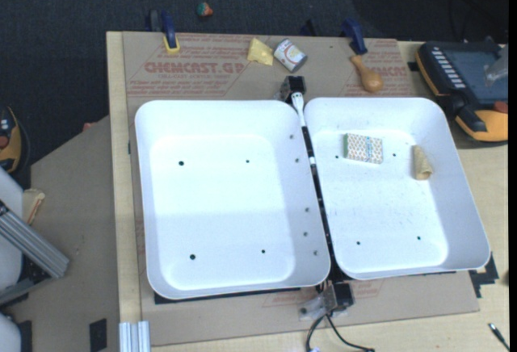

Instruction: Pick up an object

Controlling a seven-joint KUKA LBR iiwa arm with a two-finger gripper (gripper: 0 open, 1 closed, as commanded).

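Bins: two, side by side — left bin (161,261), right bin (452,253).
Right bin contents: one patterned packet (363,148); one tan roll (421,162), near it.
Bench beyond: one yellow wedge (260,52), one wooden piece (367,75).
My pincer: state, I cannot tell.

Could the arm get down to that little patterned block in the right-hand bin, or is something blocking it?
Probably yes. The patterned block lies flat and apart from the tan cork-like piece, in the right bin, with nothing over it.
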